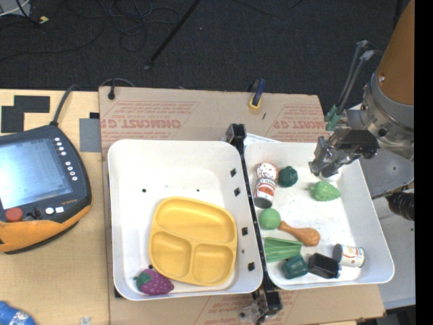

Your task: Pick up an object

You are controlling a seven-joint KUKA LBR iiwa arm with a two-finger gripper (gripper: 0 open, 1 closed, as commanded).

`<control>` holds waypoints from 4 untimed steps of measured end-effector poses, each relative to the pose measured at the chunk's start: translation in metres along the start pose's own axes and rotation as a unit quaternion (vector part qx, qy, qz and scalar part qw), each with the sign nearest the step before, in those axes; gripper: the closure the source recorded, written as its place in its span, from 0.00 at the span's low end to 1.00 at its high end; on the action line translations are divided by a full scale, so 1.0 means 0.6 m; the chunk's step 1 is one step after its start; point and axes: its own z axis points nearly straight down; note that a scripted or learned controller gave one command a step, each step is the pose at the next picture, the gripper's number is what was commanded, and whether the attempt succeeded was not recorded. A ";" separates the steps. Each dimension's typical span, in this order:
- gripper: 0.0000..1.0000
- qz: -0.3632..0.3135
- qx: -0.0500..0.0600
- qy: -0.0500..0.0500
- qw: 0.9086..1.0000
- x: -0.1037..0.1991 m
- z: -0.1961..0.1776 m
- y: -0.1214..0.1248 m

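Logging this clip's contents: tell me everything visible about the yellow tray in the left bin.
The yellow tray is a rounded, roughly square divided plate, looking like matte plastic. It has three compartments: one wide one along the far side and two smaller ones nearer the camera. All three look bare. It lies flat, right way up, in the left bin, toward its near right corner. A purple grape bunch sits against its near left corner.
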 end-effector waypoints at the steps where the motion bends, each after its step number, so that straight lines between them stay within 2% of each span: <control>1: 1.00 -0.001 -0.002 0.000 1.000 0.076 -0.041 -0.004; 2: 1.00 -0.003 0.000 0.000 1.000 0.077 -0.055 -0.004; 3: 1.00 0.004 -0.002 -0.001 1.000 -0.060 -0.077 -0.005; 4: 1.00 -0.003 0.002 0.000 1.000 0.082 0.019 -0.005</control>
